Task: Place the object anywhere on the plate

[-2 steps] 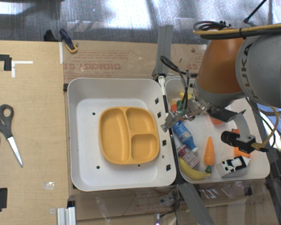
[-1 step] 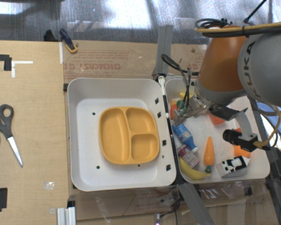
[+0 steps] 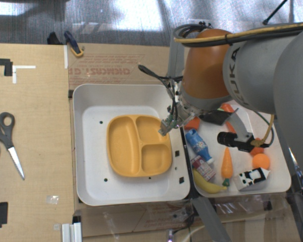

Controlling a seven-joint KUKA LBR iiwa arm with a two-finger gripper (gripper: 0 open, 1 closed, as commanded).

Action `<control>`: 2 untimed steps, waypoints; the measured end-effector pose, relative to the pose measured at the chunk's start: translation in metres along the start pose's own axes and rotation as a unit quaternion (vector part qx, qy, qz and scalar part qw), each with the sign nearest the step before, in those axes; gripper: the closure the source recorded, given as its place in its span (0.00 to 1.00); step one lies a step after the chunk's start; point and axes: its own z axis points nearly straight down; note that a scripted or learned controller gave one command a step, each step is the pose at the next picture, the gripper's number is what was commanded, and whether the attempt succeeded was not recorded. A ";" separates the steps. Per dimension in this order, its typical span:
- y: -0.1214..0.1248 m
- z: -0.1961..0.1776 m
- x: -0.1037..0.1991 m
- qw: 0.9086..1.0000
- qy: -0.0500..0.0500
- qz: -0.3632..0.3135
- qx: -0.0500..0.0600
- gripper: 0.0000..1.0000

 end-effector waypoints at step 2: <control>0.046 0.033 0.122 0.978 0.000 -0.209 0.000 1.00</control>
